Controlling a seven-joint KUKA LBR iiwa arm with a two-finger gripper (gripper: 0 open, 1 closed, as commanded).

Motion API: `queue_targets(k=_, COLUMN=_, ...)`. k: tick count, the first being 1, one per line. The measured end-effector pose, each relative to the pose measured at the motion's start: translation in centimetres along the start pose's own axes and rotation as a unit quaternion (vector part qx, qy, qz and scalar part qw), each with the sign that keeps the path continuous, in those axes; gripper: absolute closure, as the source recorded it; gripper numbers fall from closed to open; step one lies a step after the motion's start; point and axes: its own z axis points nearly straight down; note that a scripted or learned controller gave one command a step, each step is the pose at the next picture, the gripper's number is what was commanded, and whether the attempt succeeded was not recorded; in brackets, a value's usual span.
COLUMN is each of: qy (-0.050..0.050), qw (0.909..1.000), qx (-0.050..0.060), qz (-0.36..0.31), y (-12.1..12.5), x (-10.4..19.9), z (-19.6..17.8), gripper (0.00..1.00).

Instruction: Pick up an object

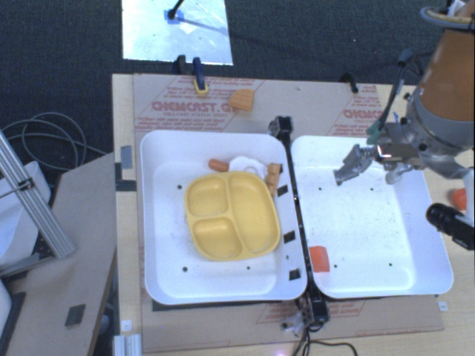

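My gripper (371,170) hangs over the upper part of the right bin (415,273), open, with nothing between its fingers. A small orange-red block (318,258) lies in that bin's near left corner, well below and left of the gripper. In the left bin (159,221) rests a yellow divided plate (231,215). Behind the plate are an orange carrot-like piece (218,165), a white item (247,166) partly hidden by the plate, and a small tan block (273,176) against the right wall.
A tan cracker-shaped piece (241,99) lies on the bench behind the left bin, near a yellow clamp (200,86). An orange item (460,197) sits outside the right bin at the far right. Black clips (280,124) line the divider between the bins.
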Motion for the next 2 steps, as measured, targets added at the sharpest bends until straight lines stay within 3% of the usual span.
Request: queue_targets(k=2, qy=0.000, qw=1.0000, qx=0.000, qz=0.000, y=0.00, x=0.00, z=0.00, gripper=0.00)
